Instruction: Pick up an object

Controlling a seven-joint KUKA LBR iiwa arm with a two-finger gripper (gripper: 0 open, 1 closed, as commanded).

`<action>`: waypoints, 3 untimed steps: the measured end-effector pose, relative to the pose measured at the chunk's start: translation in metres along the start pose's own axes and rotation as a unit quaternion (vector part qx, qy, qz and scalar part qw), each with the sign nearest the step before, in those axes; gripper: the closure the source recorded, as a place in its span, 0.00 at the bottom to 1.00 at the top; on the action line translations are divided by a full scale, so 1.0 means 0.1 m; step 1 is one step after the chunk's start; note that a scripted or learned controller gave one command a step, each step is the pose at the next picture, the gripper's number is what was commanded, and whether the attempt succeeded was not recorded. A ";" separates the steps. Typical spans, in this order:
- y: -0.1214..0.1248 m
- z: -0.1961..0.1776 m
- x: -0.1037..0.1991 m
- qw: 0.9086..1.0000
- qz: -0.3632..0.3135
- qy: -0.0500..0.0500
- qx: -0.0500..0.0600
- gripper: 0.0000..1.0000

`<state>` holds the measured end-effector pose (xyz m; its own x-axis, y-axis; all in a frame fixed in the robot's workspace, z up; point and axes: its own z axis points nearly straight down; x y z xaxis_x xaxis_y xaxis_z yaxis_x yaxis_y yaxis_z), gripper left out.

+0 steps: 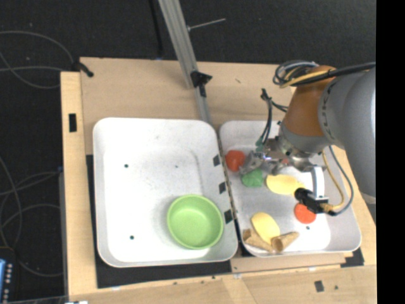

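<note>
In the right bin (342, 236) my gripper (258, 164) reaches down from the right, low over the bin's left part. Its tip sits between a red round object (234, 160) and a small green object (252, 179), close to both. Nothing is seen held in it. A yellow oval piece (282, 184) lies just right of the green one. An orange-red ball (305, 214) rests further right, partly behind a black fitting. A yellow lemon-like piece (264, 224) and a tan cone-shaped piece (278, 241) lie near the bin's front edge.
The left bin (126, 163) holds a green bowl (195, 221) near its front right corner. A metal pole (180, 37) slants up from behind the bins. The grey arm with its orange band (310, 106) and cables hangs over the right bin's back.
</note>
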<state>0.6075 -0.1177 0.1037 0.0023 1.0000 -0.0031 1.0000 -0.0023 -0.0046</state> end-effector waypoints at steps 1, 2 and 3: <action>0.02 -0.15 0.00 1.000 0.002 0.001 -0.004 1.00; 0.06 -0.62 0.07 1.000 -0.003 0.002 -0.005 1.00; 0.06 -1.26 0.08 1.000 -0.003 0.001 -0.006 1.00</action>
<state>0.6139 -0.1092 0.2299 -0.0039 1.0000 -0.0004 1.0000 0.0039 0.0082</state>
